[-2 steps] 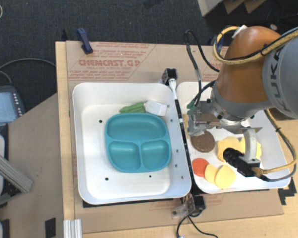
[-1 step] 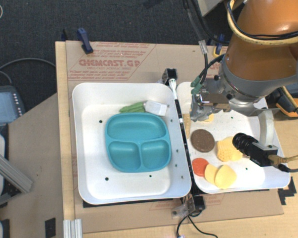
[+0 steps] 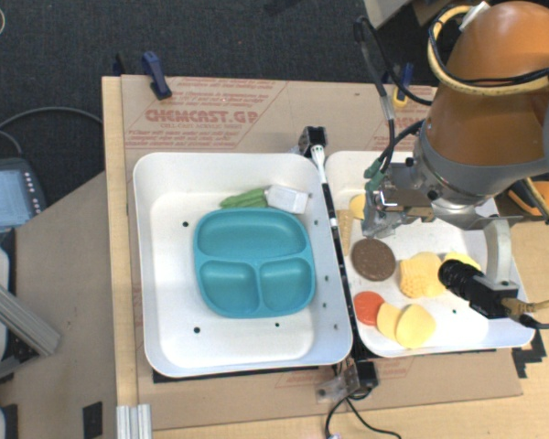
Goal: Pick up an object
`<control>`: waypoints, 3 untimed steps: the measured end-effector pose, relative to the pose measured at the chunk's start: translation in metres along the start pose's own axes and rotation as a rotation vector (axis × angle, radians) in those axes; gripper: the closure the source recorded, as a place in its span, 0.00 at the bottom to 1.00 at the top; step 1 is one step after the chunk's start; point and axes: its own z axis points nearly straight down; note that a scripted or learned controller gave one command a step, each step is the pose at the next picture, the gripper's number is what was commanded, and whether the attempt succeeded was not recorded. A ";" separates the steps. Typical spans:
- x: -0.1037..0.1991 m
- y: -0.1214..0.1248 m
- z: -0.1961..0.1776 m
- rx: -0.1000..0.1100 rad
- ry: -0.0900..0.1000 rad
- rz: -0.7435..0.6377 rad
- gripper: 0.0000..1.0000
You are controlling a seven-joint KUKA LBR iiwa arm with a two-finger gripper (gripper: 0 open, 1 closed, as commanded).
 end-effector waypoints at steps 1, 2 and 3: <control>-0.021 0.028 0.002 -0.008 -0.002 0.000 1.00; -0.026 0.067 0.076 -0.002 0.000 -0.001 1.00; 0.093 0.043 -0.037 -0.013 0.003 -0.009 1.00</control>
